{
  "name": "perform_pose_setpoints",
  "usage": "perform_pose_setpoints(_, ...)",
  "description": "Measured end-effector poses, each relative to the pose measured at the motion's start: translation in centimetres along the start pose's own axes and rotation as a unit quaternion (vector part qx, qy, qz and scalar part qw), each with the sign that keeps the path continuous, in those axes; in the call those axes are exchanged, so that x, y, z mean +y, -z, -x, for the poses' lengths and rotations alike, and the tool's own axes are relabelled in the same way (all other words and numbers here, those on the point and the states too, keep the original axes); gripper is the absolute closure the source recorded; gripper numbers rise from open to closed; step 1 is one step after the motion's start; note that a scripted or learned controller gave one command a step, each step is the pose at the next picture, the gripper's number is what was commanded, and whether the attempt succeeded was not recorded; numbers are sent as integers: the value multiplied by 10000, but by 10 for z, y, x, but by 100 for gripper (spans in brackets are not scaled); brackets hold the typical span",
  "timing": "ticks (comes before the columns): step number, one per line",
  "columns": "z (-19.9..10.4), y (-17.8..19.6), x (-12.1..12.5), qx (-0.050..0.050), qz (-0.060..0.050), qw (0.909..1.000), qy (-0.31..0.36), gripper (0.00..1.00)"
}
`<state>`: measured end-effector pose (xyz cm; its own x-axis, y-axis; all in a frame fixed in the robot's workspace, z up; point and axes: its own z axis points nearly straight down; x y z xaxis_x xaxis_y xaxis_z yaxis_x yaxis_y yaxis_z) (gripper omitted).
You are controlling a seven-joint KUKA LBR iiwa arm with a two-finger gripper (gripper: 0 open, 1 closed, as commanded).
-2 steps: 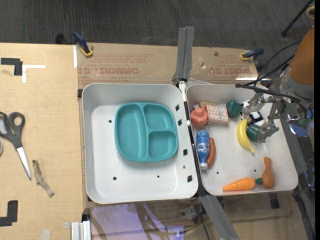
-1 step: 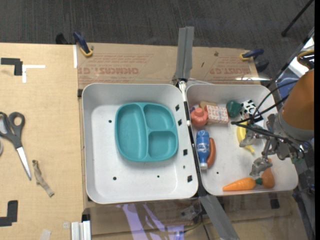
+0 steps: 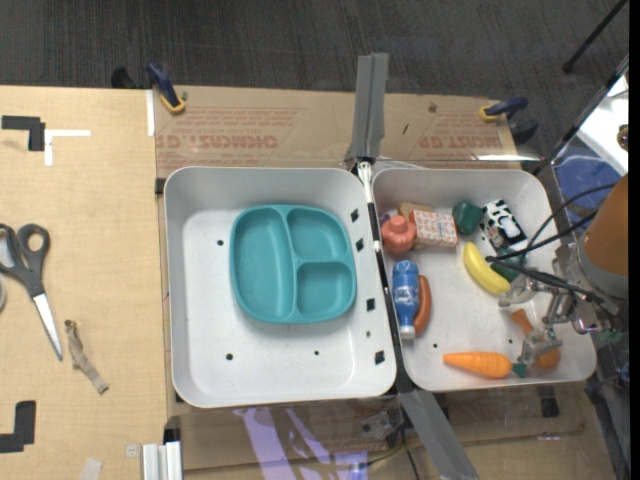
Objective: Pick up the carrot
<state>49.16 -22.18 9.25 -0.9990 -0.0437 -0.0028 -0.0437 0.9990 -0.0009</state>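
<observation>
Where the jaws [image 3: 541, 346] hang beside the carrot [image 3: 478, 364], perhaps touching its leafy end, opening cannot be told.

Even, diffuse overhead light; bright white bins [image 3: 190, 298] with mild glare; soft, short shadows under items left of the gripper [image 3: 540, 343]; the gripper itself slightly blurred; focus otherwise fair; slight edge distortion.

- Two white bins [image 3: 180, 268]
- One teal divided plate [image 3: 294, 265]
- One carrot [image 3: 478, 364]
- One banana [image 3: 484, 268]
- One blue bottle [image 3: 405, 295]
- One pair of scissors [image 3: 30, 273]
- Two clamps [image 3: 166, 87]
</observation>
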Motion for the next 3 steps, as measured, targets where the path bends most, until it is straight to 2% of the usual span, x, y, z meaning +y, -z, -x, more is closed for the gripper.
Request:
perform_pose_setpoints(1, 32, 0, 40, -2, 2, 9927, -1204, 0)
perform_pose_setpoints(2, 24, 0, 2, 3, -2, 9471, -3210, 0)
perform_pose_setpoints(3, 25, 9, 3, -11, -8, 9478, -3188, 100)
